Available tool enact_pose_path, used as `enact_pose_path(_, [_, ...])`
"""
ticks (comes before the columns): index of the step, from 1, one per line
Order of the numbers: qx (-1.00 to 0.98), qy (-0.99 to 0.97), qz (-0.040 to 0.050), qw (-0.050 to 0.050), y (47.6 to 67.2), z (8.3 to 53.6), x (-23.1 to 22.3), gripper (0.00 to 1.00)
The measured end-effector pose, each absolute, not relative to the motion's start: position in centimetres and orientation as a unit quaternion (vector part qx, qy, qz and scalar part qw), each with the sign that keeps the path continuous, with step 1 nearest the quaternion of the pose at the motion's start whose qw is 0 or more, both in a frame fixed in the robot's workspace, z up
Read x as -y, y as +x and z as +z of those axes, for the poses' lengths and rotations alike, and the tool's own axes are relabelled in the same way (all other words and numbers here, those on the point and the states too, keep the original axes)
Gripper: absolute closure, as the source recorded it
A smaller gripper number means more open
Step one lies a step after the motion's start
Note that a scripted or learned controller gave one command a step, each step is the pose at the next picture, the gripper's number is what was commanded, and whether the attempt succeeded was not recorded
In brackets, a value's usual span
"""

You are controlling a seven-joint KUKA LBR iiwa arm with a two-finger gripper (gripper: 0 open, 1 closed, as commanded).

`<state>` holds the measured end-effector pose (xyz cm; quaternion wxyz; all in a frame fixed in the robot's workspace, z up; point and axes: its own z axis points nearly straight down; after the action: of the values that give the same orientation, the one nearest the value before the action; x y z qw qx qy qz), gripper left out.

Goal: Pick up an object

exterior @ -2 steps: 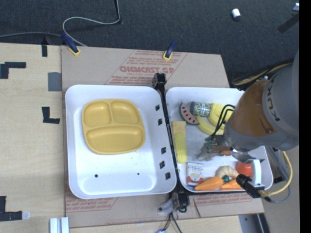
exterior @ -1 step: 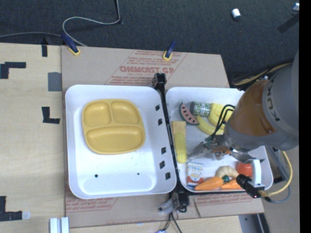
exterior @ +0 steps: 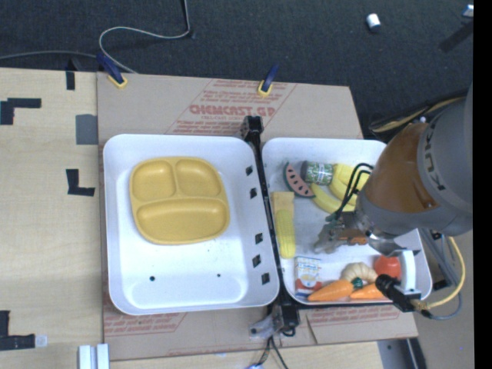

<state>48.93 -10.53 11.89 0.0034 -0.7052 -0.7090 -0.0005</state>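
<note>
Over the right bin [exterior: 400, 146] — my claw [exterior: 329, 238].
Corn [exterior: 284, 223] lies just left; my grip state — cannot tell.

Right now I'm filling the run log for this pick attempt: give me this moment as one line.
arm: over right bin | gripper: low above bin floor, nothing seen held | nearest: corn, banana | left bin: yellow tray
</note>
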Motion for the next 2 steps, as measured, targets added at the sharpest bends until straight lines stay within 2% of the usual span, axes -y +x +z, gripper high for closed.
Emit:
enact_pose_path(1, [0.709, -0.705, -0.0005, 0.003, 48.9, 11.9, 10.5, 0.00])
enact_pose_path(2, [0.706, -0.708, 0.0010, -0.003, 48.4, 8.5, 9.8, 0.00])
